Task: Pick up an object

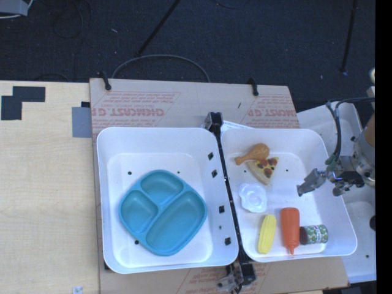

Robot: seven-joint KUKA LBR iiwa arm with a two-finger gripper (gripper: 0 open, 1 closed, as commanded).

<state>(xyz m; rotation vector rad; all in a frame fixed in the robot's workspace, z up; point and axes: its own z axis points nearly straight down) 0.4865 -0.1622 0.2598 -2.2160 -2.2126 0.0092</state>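
Observation:
The right bin (334, 225) holds a brown drumstick (252, 154), a pizza slice (265, 169), a white fried egg (253, 197), a yellow corn cob (266, 233), an orange sauce bottle (290, 228) and a small green can (315, 234) lying on its side. My gripper (321, 187) hangs over that bin's right side, above the can and to the right of the egg. It looks open, with nothing between its fingers.
A blue divided plate (162, 211) lies in the left bin (107, 164). A black divider (222, 188) runs between the two bins. Both bins rest on a cardboard sheet (184, 103), with a wooden bench top (43, 188) to the left.

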